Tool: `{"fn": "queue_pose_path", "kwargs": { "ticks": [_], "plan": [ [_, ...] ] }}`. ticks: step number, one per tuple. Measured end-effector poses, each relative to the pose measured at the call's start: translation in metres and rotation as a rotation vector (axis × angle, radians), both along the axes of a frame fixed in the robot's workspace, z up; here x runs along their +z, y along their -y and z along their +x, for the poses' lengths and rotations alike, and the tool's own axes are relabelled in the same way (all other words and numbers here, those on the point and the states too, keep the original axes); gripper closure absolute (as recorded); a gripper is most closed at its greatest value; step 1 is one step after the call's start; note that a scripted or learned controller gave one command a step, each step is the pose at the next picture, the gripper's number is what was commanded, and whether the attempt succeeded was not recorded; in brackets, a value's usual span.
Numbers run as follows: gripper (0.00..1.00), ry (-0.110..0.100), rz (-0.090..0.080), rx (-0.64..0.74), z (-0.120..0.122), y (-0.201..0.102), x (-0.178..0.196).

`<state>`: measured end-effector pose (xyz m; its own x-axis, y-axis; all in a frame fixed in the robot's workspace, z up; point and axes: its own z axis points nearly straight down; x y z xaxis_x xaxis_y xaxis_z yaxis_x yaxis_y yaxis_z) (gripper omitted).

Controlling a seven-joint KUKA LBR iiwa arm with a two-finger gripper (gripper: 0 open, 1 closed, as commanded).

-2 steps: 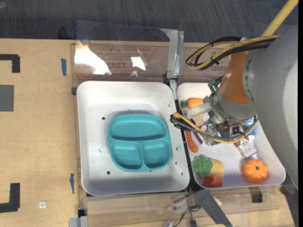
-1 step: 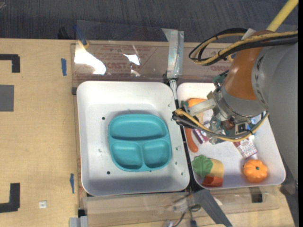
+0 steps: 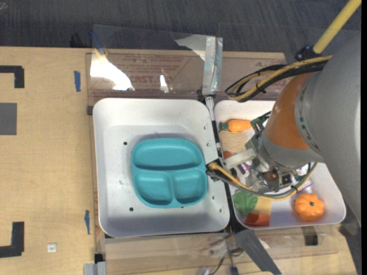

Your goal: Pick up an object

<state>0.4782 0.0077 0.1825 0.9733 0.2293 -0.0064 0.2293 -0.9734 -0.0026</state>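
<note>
My arm reaches down into the right bin (image 3: 335, 208) and covers most of it. The gripper (image 3: 265, 173) is low among the objects, its tips hidden by the wrist and cables. Around it lie an orange carrot-like piece (image 3: 238, 125) on a tan block (image 3: 233, 141) at the back, a small orange pumpkin (image 3: 309, 207) at the front right, and a green leafy toy (image 3: 245, 201) beside a red and yellow piece (image 3: 259, 216) at the front left. A purple-marked item (image 3: 245, 167) peeks out next to the wrist.
The left bin (image 3: 109, 153) holds a teal divided plate (image 3: 169, 172) at its middle. A clear plastic sheet and a taped strip (image 3: 211, 67) stand behind the bins. Yellow and black cables (image 3: 252, 85) loop over the right bin's back edge.
</note>
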Motion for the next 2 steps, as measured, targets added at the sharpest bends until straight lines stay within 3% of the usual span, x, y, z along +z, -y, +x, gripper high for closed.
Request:
{"fn": "queue_pose_path", "kwargs": {
  "ticks": [1, 2],
  "plan": [
    [1.00, 0.004, 0.000, -0.027, 0.000, -0.048, 0.001],
    [1.00, 0.009, 0.002, -0.029, 0.002, -0.062, 0.076]
  ]
}}
